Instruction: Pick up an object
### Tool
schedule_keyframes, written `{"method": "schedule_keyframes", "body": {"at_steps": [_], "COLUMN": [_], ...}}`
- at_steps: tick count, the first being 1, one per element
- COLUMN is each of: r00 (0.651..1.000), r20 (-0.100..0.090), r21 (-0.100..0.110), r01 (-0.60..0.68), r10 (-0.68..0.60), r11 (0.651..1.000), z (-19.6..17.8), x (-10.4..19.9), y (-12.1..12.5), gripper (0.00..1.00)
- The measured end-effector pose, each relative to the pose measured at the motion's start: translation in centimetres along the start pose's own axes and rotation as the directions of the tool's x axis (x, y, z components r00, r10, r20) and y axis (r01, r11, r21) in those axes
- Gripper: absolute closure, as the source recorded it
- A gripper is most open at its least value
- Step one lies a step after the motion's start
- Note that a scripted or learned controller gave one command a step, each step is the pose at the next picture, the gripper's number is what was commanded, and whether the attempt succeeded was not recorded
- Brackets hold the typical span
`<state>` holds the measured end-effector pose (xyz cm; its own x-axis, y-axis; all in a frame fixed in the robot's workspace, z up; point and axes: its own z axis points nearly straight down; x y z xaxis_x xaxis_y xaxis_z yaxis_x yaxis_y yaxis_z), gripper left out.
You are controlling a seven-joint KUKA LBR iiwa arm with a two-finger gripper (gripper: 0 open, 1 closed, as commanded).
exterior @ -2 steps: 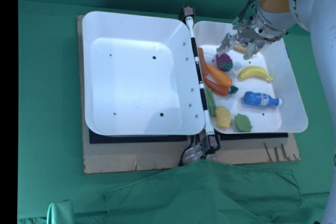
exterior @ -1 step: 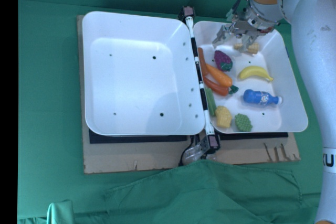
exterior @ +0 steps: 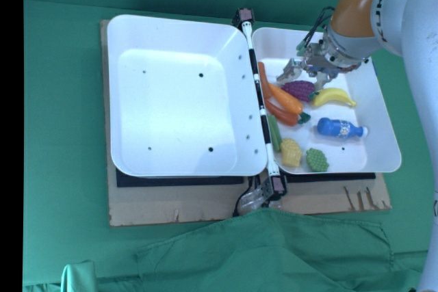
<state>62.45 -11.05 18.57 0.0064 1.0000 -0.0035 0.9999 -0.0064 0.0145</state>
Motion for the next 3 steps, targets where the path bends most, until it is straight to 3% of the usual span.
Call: {"method": "schedule_keyframes", "body": {"at_steps": [1, 2, 3], "r00": [1.0, 1.0, 1.0], "r20": [0.002, -0.003, 0.004], "r21": [-0.01, 0.023, 0.004], "r01": [0.0, 0.008, -0.004], "r10": [0.0, -0.008, 0.004], "r11": [1.0, 1.0, 1.0], "z": [-1.4, 0.4, -6.2], "x": [-0.1, -0.3, -8.2], "y": [0.4, 7.5, 3.6], "gripper": [1.0, 1.0, 1.0]}}
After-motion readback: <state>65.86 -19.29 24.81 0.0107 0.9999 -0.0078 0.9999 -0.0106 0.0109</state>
